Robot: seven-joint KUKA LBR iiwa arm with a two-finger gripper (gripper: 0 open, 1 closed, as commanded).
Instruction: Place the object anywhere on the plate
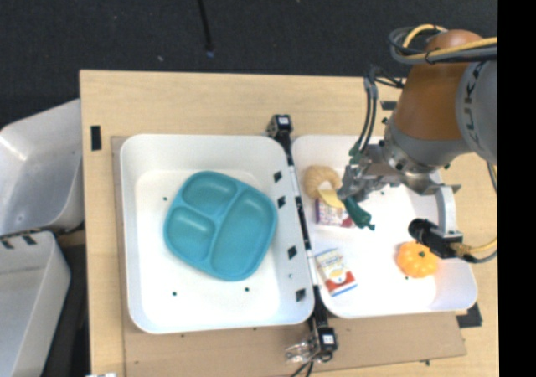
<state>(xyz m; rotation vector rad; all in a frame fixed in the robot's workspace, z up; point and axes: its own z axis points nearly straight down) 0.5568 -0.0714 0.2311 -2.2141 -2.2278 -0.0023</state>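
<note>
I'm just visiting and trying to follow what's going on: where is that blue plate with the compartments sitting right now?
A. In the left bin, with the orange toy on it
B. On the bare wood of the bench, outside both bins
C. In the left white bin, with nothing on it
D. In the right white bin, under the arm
C: the blue plate lies bare in the left bin, while the small items, such as the orange toy, lie in the right bin.

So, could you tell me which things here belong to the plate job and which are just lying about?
Job:
blue plate in the left bin
gripper over the right bin

Possible objects, target unclear:
orange pumpkin toy
red-and-white carton
purple packet
tan bread-like piece
</note>
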